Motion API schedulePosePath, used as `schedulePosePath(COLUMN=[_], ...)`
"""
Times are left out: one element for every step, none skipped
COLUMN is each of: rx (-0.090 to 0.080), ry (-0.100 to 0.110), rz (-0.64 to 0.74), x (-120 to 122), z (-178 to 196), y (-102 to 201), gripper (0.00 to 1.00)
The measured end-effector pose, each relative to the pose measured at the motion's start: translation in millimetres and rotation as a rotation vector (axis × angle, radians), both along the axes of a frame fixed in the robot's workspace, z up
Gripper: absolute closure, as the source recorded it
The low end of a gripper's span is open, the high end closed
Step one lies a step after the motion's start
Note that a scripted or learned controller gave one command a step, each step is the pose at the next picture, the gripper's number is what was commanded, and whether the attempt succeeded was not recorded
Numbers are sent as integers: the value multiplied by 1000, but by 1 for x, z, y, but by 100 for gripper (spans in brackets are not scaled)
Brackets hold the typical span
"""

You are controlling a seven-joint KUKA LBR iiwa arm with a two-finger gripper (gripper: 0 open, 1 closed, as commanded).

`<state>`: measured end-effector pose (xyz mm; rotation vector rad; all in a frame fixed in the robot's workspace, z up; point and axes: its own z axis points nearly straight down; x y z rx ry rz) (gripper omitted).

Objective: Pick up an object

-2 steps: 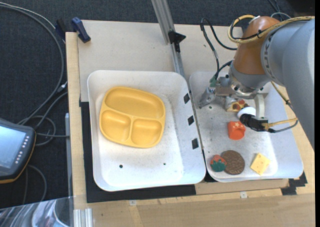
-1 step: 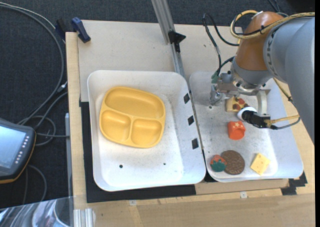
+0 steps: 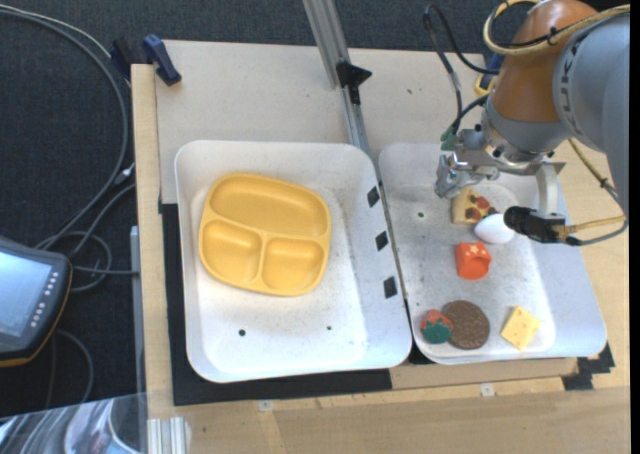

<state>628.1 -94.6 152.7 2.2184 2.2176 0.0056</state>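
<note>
Over the right bin's (image 3: 400, 167) far edge hangs the gripper (image 3: 452, 174), grip unreadable. Five toys: pizza slice (image 3: 470, 208) and egg (image 3: 492, 229) beside it, pepper (image 3: 473, 260) mid-bin, cookie (image 3: 466, 324) and cheese (image 3: 519, 327) at the near edge. One yellow tray (image 3: 264, 233) fills the left bin (image 3: 300, 347).

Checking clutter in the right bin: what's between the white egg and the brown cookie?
Camera view: the orange pepper-like piece sits between the egg and the cookie, apart from both.
</note>
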Motion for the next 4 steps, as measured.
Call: schedulePosePath(rx=[0, 0, 3, 4], ry=[-1, -2, 9, 8], rz=[1, 2, 6, 7], x=[8, 10, 9, 5], z=[48, 101, 88, 96], y=[-4, -4, 49, 99], gripper=[100, 100, 100, 100])
